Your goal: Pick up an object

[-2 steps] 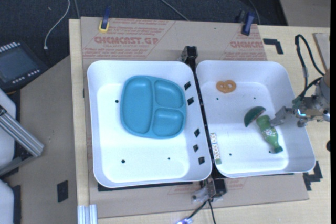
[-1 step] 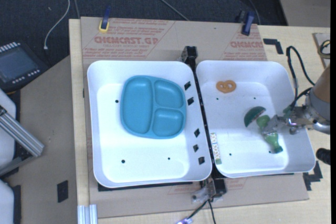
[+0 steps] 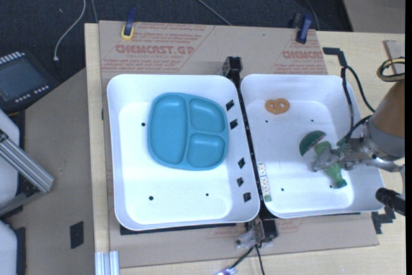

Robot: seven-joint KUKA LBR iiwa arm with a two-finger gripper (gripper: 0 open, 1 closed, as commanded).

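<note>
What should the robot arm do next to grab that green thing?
Probably lift a little, straight up, to test the grip. The grey robot arm's gripper sits low in the right shallow white bin, right over the green leafy-looking toy, whose stem end pokes out below it. Whether the toy is truly caught cannot be told from here, so a small rise would show it.

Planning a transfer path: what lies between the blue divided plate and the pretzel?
In the camera view, the bins' adjoining rims separate the blue divided plate and pretzel; otherwise bare white floor.
</note>
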